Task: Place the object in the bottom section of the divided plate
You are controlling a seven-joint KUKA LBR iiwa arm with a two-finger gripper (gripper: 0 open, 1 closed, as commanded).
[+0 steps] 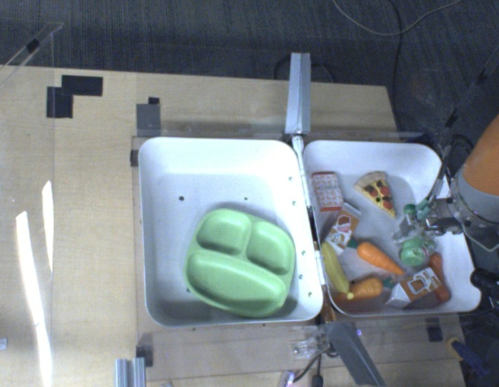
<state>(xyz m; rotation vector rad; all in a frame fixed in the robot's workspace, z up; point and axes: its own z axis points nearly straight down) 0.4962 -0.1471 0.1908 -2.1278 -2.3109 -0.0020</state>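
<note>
Green and smooth, the plastic divided plate sits alone in the left white bin. The right white bin holds toy food: a pizza slice, an orange carrot, a yellow corn cob and small boxes. The metal gripper hangs over these toys; I cannot tell how it is set.

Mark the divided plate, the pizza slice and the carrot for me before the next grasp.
green divided plate [240, 262], camera view, left bin: on the ridge where its sections meet.
pizza slice [376, 192], camera view, right bin: middle of the topping.
carrot [379, 257], camera view, right bin: middle of its orange body.
</note>
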